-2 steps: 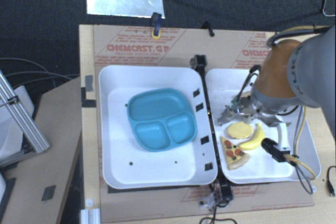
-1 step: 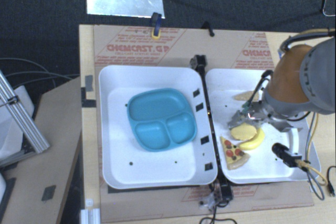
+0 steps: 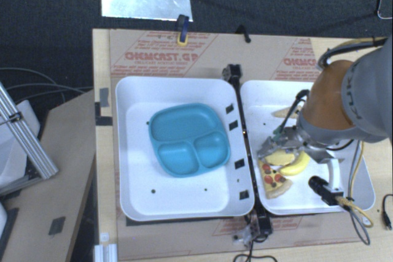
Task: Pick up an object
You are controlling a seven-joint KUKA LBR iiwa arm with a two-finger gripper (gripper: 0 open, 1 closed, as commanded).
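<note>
My gripper (image 3: pixel 274 145) hangs low in the right bin (image 3: pixel 261 101) over the banana (image 3: pixel 293 164) beside the pizza slice (image 3: pixel 272 181), its grasp impossible to tell, and I risk nudging both aside.

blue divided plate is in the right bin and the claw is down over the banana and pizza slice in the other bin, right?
Not quite. The camera view shows the blue divided plate in the left bin, not the right one. The rest holds: the claw is down over the banana and pizza slice in the right bin.
</note>
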